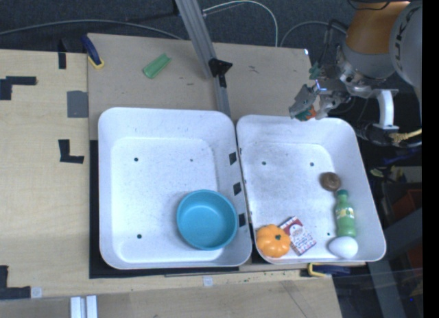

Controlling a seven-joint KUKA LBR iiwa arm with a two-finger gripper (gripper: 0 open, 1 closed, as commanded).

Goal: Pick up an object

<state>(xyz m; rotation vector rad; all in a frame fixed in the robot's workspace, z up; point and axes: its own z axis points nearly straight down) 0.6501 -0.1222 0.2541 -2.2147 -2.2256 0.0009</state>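
My gripper (pixel 306 109) hangs over the far rim of the right bin (pixel 291 124), near its back right corner, well away from the objects. In that bin's near part lie an orange pumpkin-like toy (pixel 274 241), a small red and white packet (pixel 298 234), a white egg-shaped thing (pixel 343 247), a green bottle (pixel 345 215) and a brown round object (pixel 330 181). A blue bowl (pixel 206 218) sits in the left bin (pixel 116 173) at its near right.
A grey pole (pixel 195 22) slants across the bench behind the bins. A green block (pixel 156 66) lies on the bench at the back left. Cables loop behind the right bin.
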